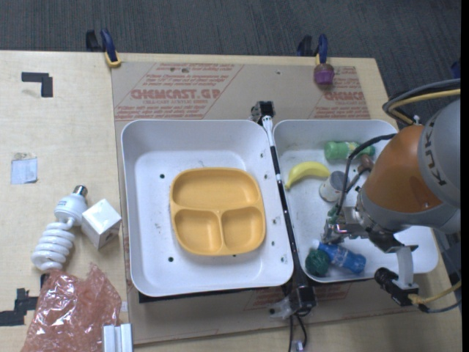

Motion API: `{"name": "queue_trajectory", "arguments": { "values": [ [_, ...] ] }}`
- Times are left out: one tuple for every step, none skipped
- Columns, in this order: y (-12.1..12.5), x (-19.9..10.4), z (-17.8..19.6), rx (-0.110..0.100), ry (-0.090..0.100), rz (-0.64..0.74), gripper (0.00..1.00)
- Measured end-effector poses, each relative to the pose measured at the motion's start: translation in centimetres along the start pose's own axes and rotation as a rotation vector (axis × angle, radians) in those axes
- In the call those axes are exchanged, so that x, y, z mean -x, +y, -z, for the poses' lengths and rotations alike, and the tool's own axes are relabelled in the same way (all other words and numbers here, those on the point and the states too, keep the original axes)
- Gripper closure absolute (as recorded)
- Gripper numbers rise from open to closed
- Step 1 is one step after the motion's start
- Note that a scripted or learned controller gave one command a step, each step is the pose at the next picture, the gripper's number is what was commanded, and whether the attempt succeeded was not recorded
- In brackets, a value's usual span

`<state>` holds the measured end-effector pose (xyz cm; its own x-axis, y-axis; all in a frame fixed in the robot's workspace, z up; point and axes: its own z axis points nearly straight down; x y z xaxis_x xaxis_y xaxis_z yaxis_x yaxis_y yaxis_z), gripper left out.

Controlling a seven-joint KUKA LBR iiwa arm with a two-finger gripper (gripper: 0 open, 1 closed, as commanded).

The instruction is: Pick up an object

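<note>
Crinkled pink plastic bag (69, 310) at bottom left on the bench, outside the bins; white spiral light bulb (57, 233) and small white cube (101, 223) just beyond it, likely spares. Right white bin (304, 134) holds the candidates: blue-and-green plastic toy (333, 259) near its front wall, further back a yellow plastic banana (306, 172), a whitish round piece (330, 189) and a green lumpy toy (339, 150). Gripper (338, 229) sits just above the blue-and-green toy, maybe touching; jaw state cannot tell, wrist hides it, nothing seen between them. Arm (407, 182), grey with orange band, reaches in from the right, bent down over that bin, so probably lining up on this toy. Left white bin (135, 152) holds a yellow three-compartment plastic tray (218, 210), flat, centred. Small purple object (324, 73) on the brown board at the far edge.
</note>
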<state>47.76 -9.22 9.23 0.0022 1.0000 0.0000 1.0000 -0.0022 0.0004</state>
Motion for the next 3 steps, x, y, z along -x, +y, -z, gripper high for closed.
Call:
{"name": "queue_trajectory", "arguments": {
  "values": [
    [0.0, 0.02, 0.0, 0.0, 0.0, 0.0, 0.0],
    [0.01, 0.0, 0.01, 0.0, 0.0, 0.0, 0.0],
    [-0.01, 0.52, 0.01, 0.0, 0.0, 0.0, 0.0]
  ]
}}
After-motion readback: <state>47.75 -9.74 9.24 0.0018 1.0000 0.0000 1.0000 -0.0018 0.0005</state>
